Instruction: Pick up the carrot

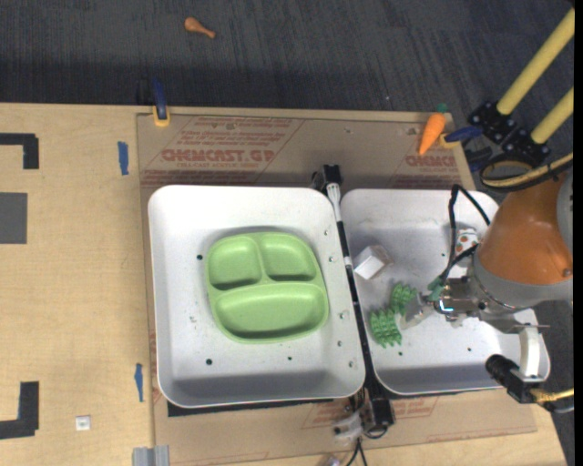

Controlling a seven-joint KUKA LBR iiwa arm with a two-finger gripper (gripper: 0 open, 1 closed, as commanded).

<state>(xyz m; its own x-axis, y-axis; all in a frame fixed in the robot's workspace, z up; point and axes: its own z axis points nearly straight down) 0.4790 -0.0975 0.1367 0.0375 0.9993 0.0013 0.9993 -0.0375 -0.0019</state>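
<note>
The carrot (432, 133), orange with a small green top, lies on the brown board behind the right bin's (428, 211) far edge, outside both bins. My gripper (422, 308) is low inside the right bin, well in front of the carrot. It sits right beside a small green leafy piece (402, 296), touching or nearly touching it. The grey wrist and its orange band (528, 246) cover the bin's right side.
A second green leafy piece (386, 327) and a small white block (369, 264) lie in the right bin. The left bin (173, 273) holds a green divided plate (266, 284). A small orange scrap (199, 27) lies on the dark floor. Yellow poles and black cables (510, 136) stand near the carrot.
</note>
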